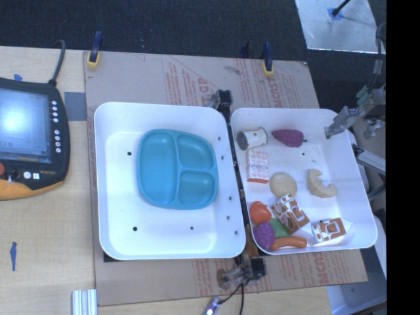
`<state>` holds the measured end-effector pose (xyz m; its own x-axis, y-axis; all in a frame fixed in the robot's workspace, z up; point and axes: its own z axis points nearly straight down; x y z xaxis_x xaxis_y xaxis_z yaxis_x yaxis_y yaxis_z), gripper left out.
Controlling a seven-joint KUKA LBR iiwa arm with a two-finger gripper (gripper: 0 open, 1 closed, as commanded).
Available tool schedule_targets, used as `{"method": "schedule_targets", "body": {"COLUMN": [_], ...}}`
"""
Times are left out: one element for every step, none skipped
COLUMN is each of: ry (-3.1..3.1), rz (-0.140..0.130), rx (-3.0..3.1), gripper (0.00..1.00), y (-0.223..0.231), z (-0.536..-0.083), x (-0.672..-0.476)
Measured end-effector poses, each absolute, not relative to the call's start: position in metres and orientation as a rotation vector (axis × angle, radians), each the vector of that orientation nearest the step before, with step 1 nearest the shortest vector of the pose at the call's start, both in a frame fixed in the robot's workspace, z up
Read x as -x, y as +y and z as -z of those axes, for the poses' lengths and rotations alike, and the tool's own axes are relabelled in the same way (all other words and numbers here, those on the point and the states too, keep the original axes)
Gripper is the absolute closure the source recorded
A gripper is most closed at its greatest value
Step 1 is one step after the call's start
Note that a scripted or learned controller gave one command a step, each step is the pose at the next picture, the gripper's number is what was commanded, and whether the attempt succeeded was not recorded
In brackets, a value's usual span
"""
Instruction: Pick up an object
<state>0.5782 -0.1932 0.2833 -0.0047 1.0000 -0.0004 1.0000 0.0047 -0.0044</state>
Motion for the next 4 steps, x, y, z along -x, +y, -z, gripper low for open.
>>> {"method": "schedule_targets", "body": {"ry": [-2.224, -2.229, -2.225, -2.228], "rz": [-0.008, -0.001, -0.005, -0.007], "rx": [2.209, 2.213, 2.213, 2.208], "gripper": [0.00, 0.00, 0.00, 1.00], "y": [-0.094, -0.105, -0.124, -0.124], "z": [-0.150, -0.095, -0.092, -0.102], "x": [-0.534, -0.577, -0.511, -0.512]}}
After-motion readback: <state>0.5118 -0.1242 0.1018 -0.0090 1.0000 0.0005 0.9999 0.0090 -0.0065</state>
